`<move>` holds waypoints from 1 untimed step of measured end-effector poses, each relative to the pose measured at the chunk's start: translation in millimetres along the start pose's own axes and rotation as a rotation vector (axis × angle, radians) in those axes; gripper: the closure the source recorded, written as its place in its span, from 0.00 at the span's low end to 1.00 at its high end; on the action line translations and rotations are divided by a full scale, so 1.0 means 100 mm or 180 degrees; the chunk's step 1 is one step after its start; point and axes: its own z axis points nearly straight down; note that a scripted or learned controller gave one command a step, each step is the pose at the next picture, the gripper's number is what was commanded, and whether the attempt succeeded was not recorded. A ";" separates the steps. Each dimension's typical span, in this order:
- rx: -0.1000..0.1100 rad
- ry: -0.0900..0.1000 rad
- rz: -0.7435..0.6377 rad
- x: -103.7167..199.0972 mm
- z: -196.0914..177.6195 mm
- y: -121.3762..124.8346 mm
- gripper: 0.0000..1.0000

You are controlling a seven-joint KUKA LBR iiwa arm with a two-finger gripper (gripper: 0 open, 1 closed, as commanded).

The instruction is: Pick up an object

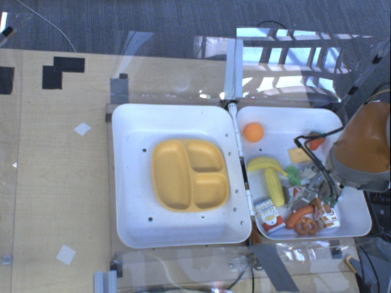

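The right bin (351,221) holds a crowd of toy foods. An orange ball (253,132) lies at its back left. A banana (266,163) and a corn cob (274,187) lie in the middle, with a green piece (294,175) beside them. A sausage (297,215) and a pretzel (307,226) rest near the front wall, next to a small carton (269,215). My gripper (314,190) reaches down among these front items, just above the sausage. The arm's orange band (366,140) covers the bin's right side.
The left bin (131,163) carries a yellow divided plate (190,174) at its middle. A yellow wedge (297,155) and a red-orange piece (314,143) lie near the arm's black cable. A metal divider (233,78) stands behind the bins.
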 end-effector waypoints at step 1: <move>0.0034 0.0093 0.0646 0.21 -0.54 0.12 0.00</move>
